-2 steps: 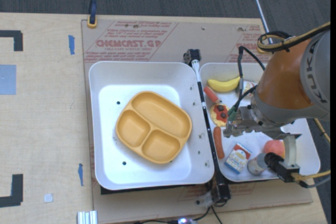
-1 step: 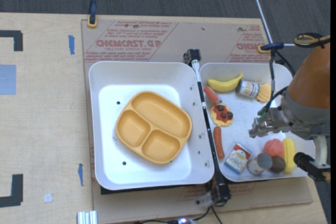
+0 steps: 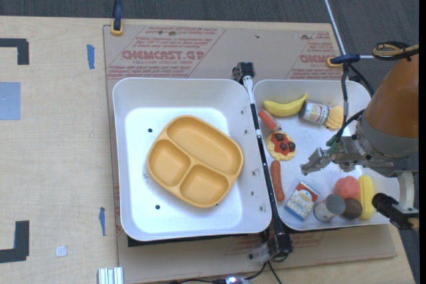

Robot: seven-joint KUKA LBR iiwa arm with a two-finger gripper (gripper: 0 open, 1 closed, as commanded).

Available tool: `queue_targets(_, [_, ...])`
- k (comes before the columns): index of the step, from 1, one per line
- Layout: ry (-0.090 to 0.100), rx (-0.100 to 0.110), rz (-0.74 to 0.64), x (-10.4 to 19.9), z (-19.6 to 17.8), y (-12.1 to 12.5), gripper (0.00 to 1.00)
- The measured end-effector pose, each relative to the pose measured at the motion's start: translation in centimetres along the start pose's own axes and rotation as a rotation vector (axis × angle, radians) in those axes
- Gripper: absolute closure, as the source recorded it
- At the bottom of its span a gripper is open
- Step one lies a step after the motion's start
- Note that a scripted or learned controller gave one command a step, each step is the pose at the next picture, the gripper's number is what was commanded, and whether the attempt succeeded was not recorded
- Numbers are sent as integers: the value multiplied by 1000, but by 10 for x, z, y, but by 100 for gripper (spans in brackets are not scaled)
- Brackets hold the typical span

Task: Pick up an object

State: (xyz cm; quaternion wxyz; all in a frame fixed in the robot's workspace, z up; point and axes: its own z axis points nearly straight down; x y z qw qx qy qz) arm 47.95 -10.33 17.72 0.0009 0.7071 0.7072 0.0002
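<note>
My gripper (image 3: 314,163) hangs over the middle of the right bin (image 3: 293,226), reaching in from the right under the grey arm (image 3: 393,123). Its tip is just right of a small pizza slice (image 3: 281,145) and above a red and white carton (image 3: 301,201); nothing shows between its fingers. Around it lie a banana (image 3: 285,106), a small jar (image 3: 314,113), a corn cob (image 3: 335,117), a red carrot-like piece (image 3: 267,120), a sausage (image 3: 277,180), a can (image 3: 326,211), a peach (image 3: 347,187) and a yellow piece (image 3: 366,187).
The left bin (image 3: 126,143) holds a yellow divided plate (image 3: 194,161). A black divider bar (image 3: 256,123) runs between the two bins. The arm covers the right bin's right side. A blue clamp (image 3: 343,60) sits at the back right.
</note>
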Motion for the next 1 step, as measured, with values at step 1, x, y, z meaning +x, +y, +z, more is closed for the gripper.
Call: queue_targets(1, [1,-2,0,-2,91,1,0])
